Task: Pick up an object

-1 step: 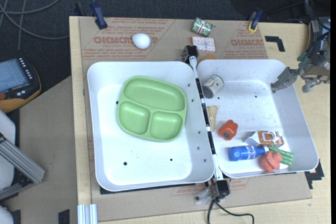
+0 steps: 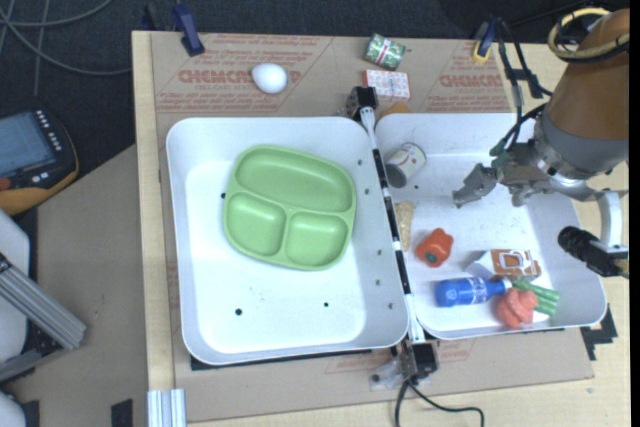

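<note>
Just then my fingers [image 2: 478,187] hung over the right bin [image 2: 440,140], whether spread I cannot tell, the orange pepper [image 2: 434,247] lying nearest, toward the bin's front-left.

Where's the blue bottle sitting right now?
The blue bottle lies on its side near the front edge of the right bin, between the orange pepper and the carrot toy.

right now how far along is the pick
Nothing looks picked yet. The gripper hangs over the right bin with nothing between its open fingers. The orange pepper, blue bottle and carrot lie on the bin floor. Left: descend, grasp one, lift.
</note>
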